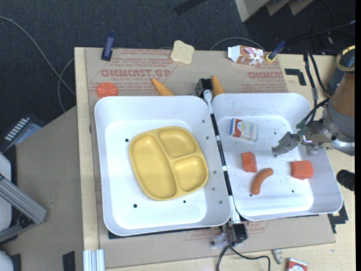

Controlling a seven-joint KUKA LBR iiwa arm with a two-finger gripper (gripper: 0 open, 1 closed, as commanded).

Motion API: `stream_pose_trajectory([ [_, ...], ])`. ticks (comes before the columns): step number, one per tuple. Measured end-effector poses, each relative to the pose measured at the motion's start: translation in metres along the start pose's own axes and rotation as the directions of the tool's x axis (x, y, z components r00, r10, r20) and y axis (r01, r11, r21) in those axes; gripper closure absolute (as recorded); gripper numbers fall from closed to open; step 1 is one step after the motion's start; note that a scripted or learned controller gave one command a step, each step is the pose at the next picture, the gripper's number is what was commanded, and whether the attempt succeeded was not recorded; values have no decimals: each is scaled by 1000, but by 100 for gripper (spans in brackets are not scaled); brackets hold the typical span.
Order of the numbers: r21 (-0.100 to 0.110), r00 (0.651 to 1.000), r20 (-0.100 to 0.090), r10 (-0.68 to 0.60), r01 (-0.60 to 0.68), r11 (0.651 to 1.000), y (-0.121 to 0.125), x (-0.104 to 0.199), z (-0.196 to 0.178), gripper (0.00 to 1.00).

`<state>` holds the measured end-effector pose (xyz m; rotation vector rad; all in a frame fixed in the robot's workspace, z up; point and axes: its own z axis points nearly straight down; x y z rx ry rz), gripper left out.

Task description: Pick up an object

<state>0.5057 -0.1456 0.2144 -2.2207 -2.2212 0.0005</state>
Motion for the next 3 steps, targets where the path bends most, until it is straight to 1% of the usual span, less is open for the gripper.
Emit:
stream_pose_trajectory([
  [1,-1,1000,0,-1,1,1000,3,36,130,0],
  [2,-2,1000,1,-1,1,1000,31,45,130,0],
  [3,-4,1000,1,1,-1,1000,32,45,120,100],
])
